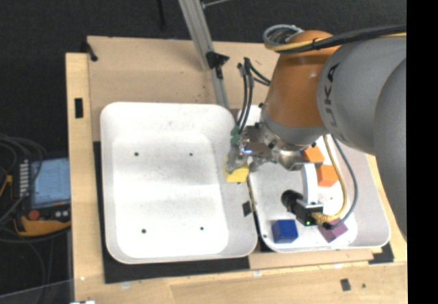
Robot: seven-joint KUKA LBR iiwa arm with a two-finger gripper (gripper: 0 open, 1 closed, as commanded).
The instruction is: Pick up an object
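Observation:
My gripper (239, 159) hangs over the rim between the two bins, under the grey and orange wrist. A small yellow piece (237, 175) sits right at its tip, above the right edge of the left bin (164, 179). Whether the piece is gripped or merely lies below the tip, I cannot tell. In the right bin (363, 227) lie a blue cube (285, 230) near the front, a purple piece (335, 231) to its right, and two orange blocks (321, 166) partly hidden by the arm.
The arm's bulk covers the back and right of the right bin. A slanted metal rail (198, 29) rises behind the bins. A small black tab (246, 208) sits on the rim between the bins. Cables and a blue device (48, 186) lie off the bench at left.

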